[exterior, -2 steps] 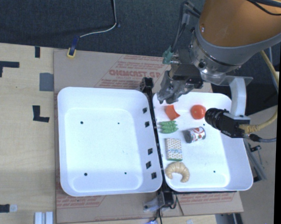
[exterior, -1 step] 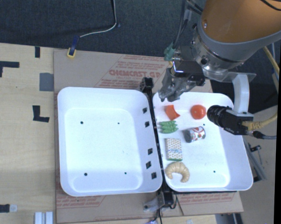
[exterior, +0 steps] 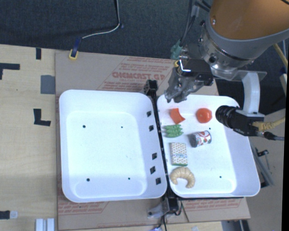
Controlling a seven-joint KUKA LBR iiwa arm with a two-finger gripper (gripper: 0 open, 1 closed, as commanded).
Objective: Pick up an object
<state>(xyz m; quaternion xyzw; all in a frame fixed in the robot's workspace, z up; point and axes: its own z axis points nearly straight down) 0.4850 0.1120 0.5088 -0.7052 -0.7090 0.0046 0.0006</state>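
My end effector (exterior: 175,96) hangs over the far edge of the right bin (exterior: 237,188); I cannot tell how it is set or whether it has hold of anything. Beneath it, the counter (exterior: 19,131) is pale wood topped by a printed cardboard sheet (exterior: 132,74), with dark carpet (exterior: 53,13) beyond and a white cable (exterior: 102,32) trailing across it. The left bin (exterior: 105,149) lies to the left of my end effector. Just below my end effector sits a red wedge (exterior: 176,115), nearest of all; a red ball (exterior: 204,114) lies to its right. Farther toward the near edge come a green vegetable (exterior: 172,131), a small can (exterior: 200,139), a patterned box (exterior: 178,153) and a croissant (exterior: 183,176). Black clips (exterior: 154,156) line the seam between bins.
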